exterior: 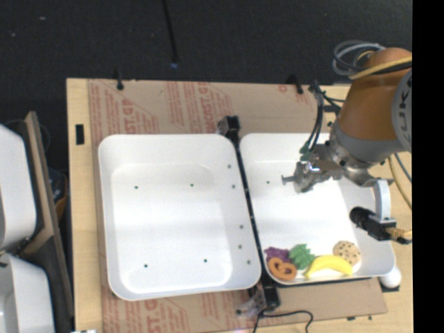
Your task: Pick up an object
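Fingers (pixel 303 180) of mine are hovering over the right bin (pixel 291 214) — how far apart, I cannot tell — well apart from the banana (pixel 326 266), cookie (pixel 347 252) and grapes (pixel 277 254) lying at its near edge.

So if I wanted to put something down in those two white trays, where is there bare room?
The left shallow white bin is bare from wall to wall. In the right white bin, the floor between the pincer and the toys is free. Its near edge is crowded: purple grapes, orange pretzel, green leaf, yellow banana, brown cookie.
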`<state>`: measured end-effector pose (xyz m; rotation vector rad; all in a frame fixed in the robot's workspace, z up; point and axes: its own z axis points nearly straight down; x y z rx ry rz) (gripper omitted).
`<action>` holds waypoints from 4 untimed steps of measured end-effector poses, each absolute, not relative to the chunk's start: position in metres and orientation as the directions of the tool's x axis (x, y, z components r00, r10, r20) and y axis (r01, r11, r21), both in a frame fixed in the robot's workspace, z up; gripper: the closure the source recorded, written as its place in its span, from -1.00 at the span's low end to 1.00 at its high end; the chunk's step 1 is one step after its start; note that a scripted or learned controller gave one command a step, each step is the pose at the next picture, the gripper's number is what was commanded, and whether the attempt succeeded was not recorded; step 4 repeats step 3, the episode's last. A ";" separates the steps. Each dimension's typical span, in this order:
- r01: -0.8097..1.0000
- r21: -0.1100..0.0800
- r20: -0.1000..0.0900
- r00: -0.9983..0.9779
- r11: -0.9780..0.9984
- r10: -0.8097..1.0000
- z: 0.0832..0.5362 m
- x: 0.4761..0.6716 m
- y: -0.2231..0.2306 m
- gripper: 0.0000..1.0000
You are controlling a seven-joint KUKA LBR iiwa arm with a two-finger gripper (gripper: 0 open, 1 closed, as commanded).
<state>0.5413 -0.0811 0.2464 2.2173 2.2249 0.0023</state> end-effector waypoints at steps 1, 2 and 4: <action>1.000 0.000 0.001 -0.005 0.005 1.000 0.239 0.557 -0.025 1.00; 1.000 0.001 0.001 -0.003 0.003 1.000 0.248 0.584 0.020 1.00; 1.000 -0.001 0.000 -0.002 0.002 1.000 0.236 0.609 0.064 1.00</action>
